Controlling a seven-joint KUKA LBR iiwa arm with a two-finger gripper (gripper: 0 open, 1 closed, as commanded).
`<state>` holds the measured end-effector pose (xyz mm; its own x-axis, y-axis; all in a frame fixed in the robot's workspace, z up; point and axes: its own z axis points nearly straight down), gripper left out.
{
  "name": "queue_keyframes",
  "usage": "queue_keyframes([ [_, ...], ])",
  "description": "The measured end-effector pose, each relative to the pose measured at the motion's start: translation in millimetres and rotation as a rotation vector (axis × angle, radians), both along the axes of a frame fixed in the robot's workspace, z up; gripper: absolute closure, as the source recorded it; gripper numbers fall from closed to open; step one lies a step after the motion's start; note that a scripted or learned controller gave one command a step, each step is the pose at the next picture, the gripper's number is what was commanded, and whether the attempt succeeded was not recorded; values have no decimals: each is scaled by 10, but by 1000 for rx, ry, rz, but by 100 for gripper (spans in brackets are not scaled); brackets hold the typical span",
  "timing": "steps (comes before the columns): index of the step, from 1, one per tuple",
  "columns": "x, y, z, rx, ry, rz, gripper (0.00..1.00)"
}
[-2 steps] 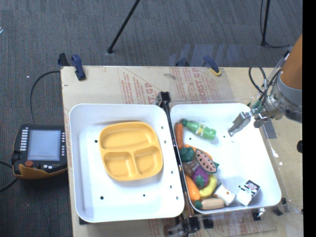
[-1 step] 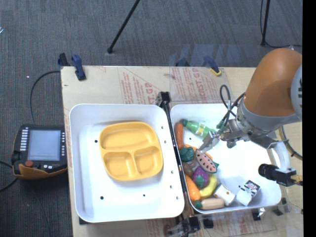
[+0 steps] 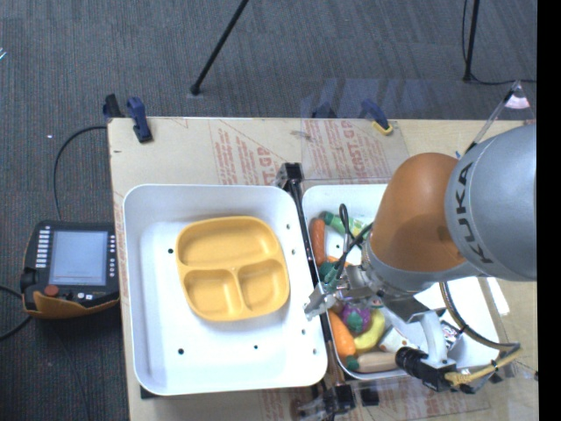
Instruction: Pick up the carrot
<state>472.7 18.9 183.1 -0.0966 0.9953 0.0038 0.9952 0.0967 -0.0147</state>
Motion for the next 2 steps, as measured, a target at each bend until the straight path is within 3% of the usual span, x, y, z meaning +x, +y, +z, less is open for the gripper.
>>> queue_keyframes([
  [1,19,-593,25,-1,-7,112,0],
  [2,22,-41,27,5,-8,498,0],
])
